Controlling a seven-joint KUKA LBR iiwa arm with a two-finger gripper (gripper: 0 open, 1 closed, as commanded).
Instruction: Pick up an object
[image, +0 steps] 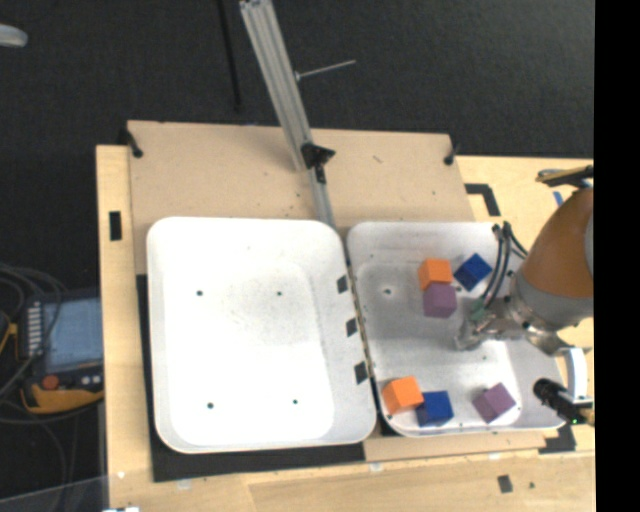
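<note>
The right bin (400, 262) holds several small blocks. Near its back sit an orange block (435, 272), a purple block (439, 300) just in front of it, and a blue block (473, 271) to their right. Along the front edge lie another orange block (403, 394), a blue block (435, 408) and a purple block (494, 402). My gripper (472, 335) hangs low over the bin's right-middle floor, a little right of and in front of the back purple block, with nothing visibly between its fingers.
The left bin (250, 330) lies beside the right one. A slanted metal rail (285, 95) runs from the top down to the bins' back edge. The arm's orange band (565, 250) and grey wrist cover the right bin's right side.
</note>
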